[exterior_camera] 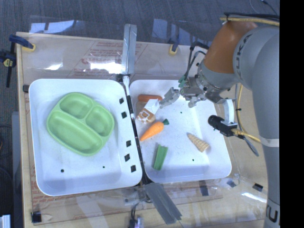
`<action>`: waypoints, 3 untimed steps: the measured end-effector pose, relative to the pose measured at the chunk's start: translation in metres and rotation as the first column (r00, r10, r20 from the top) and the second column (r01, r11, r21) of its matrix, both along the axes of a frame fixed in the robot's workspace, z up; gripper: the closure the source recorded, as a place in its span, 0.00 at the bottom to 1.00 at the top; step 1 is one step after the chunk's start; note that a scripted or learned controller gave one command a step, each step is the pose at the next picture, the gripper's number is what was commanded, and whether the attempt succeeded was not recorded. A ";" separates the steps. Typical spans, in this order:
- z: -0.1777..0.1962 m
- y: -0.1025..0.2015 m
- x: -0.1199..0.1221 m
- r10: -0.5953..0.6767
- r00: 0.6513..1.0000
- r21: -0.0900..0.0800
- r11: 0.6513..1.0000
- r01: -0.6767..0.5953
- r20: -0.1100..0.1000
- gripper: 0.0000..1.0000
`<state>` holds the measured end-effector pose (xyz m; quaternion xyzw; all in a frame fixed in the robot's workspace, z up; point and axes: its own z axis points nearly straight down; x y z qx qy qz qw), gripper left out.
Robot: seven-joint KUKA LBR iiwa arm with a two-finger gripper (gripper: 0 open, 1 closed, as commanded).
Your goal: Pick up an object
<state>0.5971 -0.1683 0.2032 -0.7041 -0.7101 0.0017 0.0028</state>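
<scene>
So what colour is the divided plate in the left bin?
Light green; the divided plate lies in the left bin, seen clearly in the camera view.

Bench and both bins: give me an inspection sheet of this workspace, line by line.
Surface: bench bearing left bin and right bin, side by side.
Job's things: in the right bin, carrot, green block, cone, small carton, brown sausage-like piece.
Clutter: green divided plate in the left bin.
Gripper: gripper over the right bin's far side, nothing seen held.
Cables: yellow cable beside the arm.
Surroundings: dark carpet; blue clamp on the bench's left corner.
</scene>
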 end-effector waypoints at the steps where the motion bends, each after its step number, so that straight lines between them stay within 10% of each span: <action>1: -0.093 0.043 -0.038 0.203 0.979 -0.003 0.979 -0.203 0.002 0.00; 2: -0.106 0.048 -0.044 0.048 0.999 -0.017 0.999 -0.047 0.015 0.00; 3: -0.099 0.053 -0.044 0.056 0.998 -0.009 0.998 -0.056 0.009 1.00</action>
